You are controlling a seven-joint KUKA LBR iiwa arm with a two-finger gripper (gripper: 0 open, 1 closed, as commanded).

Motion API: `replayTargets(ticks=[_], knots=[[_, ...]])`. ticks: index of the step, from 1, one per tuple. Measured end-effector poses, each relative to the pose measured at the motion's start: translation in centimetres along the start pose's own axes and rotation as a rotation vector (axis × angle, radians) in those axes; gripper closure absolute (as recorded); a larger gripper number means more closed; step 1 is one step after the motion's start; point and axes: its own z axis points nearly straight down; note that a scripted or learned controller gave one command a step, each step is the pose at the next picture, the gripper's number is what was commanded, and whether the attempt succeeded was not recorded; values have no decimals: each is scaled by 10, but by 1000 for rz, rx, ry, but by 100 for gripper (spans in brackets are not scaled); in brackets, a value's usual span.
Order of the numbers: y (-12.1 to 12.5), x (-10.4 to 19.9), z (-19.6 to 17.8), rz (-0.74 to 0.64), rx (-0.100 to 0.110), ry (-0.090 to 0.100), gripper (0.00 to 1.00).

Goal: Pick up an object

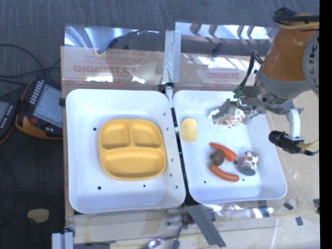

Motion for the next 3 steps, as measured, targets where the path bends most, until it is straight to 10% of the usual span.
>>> replayTargets(ticks=[2,3], knots=[[-35,-24,160,-44,-11,-3,0],[-33,-24,152,-43,-15,-2,100]])
